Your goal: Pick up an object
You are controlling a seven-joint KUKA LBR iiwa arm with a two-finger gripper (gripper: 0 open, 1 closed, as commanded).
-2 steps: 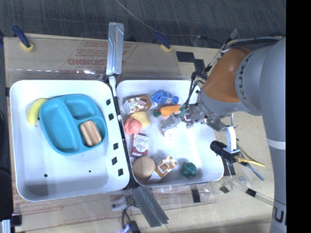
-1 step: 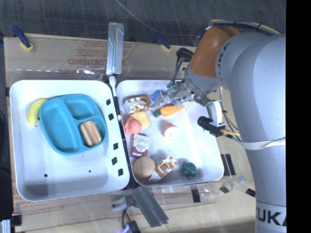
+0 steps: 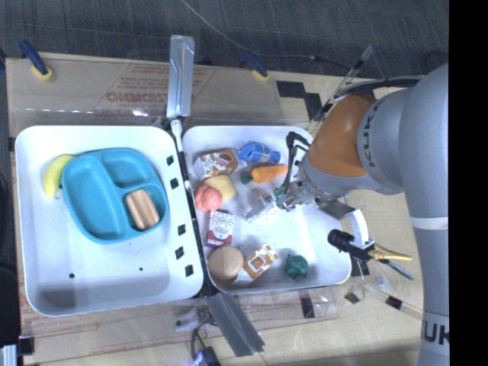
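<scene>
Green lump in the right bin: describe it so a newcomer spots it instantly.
Start at the right bin, the white one nearer the arm. Go to its near edge, toward the right corner: the green lump lies there, right of a small orange-and-white carton. It is the only dark green, knobbly thing along that edge.

The scene is lit brightly and evenly from above. The two white bins are the brightest parts: the left bin (image 3: 46,273) is nearly washed out, and a soft grey shadow is seen in its lower left corner. A pale glare is spread over the clear sheet (image 3: 145,90) at the back of the desk (image 3: 381,227), so the red print under it is faded. A shine is seen on the orange band (image 3: 339,139) of the arm. The dark floor (image 3: 91,14) is dim. Small things in the right bin (image 3: 324,277) are a little blurry and grainy.
</scene>
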